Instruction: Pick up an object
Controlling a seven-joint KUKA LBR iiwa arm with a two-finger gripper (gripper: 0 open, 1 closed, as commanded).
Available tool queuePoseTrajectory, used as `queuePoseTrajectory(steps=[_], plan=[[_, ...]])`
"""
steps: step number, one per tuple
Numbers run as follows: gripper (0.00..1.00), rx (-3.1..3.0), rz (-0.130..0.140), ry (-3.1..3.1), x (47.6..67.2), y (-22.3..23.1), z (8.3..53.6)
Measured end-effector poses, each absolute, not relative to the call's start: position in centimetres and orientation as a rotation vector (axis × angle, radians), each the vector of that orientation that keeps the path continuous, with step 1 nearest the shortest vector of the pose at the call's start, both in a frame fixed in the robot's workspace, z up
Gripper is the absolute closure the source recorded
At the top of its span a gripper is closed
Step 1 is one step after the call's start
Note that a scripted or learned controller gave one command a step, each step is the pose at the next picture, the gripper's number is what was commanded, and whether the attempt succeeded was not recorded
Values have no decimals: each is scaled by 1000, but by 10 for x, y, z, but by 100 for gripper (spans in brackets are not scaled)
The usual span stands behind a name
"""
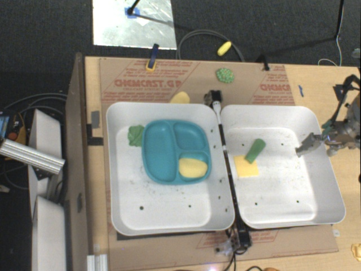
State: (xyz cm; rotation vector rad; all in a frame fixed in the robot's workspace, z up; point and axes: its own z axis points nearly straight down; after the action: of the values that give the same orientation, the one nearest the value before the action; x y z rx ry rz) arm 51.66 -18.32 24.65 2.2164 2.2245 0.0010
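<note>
We take the right bin (282, 208) as our landmark; it sits on the table (248, 83) with its left wall touching the left bin (163, 213) along a dark seam. Inside the right bin, near its left wall and about midway along it, we see a flat yellow piece (246, 167); a green cylinder (255, 150) lies tilted across its upper corner, touching it, with the upper end pointing towards the bin's far wall. The end effector (307, 144) reaches in over the right bin's right rim, above the bin floor and well apart from the green cylinder; we see a grey tip pointing left, but we cannot tell from this blurred view whether it is spread or pressed together, and we see nothing held in it.

To the left of the right bin, the left bin holds a blue divided plate (169, 151); a yellow rounded object (193, 167) lies in the plate's compartment nearest the right bin; a green leafy piece (136, 135) sits against the plate's far left edge. Beyond the right bin's far wall, on the bare table, we see a green bumpy ball (225, 75); a yellow object (180, 97) peeks over the left bin's far rim, and another small yellow object (224, 48) lies past the table's far edge.
</note>
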Motion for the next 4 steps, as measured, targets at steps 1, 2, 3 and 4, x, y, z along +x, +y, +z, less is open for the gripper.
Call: queuePoseTrajectory(steps=[1, 2, 3, 4], plan=[[0, 2213, 2, 2233, 514, -114, 78], [0, 2210, 6, 2224, 568, -126, 85], [0, 2208, 6, 2222, 626, -160, 86], [0, 2217, 3, 2217, 641, -209, 113]])
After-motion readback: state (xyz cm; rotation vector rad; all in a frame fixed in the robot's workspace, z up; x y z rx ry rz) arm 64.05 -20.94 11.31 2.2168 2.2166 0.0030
